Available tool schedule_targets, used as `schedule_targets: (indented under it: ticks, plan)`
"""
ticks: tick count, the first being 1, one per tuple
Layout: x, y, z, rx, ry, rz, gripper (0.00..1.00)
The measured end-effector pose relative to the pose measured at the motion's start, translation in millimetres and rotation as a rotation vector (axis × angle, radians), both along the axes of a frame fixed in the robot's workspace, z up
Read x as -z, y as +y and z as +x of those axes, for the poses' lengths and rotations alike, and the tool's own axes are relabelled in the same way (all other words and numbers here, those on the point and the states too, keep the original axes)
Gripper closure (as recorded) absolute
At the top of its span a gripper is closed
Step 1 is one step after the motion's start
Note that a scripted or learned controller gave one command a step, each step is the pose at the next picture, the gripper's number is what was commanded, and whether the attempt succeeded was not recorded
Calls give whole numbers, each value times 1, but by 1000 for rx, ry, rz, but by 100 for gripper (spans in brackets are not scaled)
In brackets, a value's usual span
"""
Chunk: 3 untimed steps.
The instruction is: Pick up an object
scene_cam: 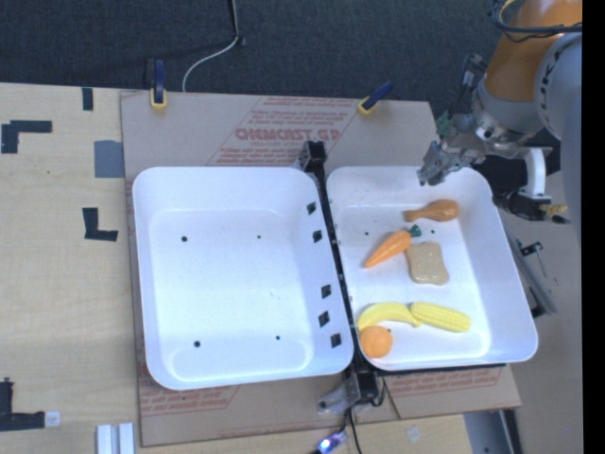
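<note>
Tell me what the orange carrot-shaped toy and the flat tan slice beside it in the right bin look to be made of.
The orange carrot-shaped toy looks like moulded plastic: uniform saturated colour, smooth surface, green tip. The flat tan slice looks matte, perhaps plastic or foam shaped like bread; its dull, even surface leaves that open. Both lie in the right white bin, which looks like smooth, slightly glossy plastic.

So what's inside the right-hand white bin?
The right white bin holds a brown drumstick, orange carrot, tan bread slice, yellow banana, yellow corn cob and orange ball. Beneath them is covered.
</note>
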<state>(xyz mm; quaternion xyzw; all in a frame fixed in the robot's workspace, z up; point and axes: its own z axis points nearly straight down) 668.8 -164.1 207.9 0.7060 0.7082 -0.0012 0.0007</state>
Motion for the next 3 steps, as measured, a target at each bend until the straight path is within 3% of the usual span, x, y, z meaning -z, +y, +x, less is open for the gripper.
schedule_targets:
  ticks: [3]
  plan:
    - [-30,0,1,-1,0,-3,100]
